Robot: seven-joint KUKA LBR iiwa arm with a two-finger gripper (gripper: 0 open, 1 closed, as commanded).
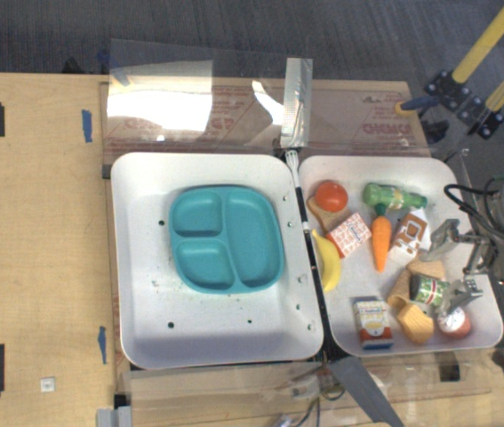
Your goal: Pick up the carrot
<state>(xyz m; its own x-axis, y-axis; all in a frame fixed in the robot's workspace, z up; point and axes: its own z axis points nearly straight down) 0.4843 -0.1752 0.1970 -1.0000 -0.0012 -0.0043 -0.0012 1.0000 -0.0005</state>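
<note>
The small orange plastic carrot (380,242) lies lengthwise mid-right bin (478,178), hemmed by a red-and-white box (349,235) and brown carton (409,235), while the metal hand (467,269) hangs by the bin's right edge, its grip unreadable and nothing visibly held.

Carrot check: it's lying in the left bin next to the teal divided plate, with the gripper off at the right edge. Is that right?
Not quite. The camera view shows the carrot in the right bin, among the other toy foods, between the small red-and-white box and a carton. The teal divided plate sits alone in the left bin. The gripper is at the right edge.
</note>
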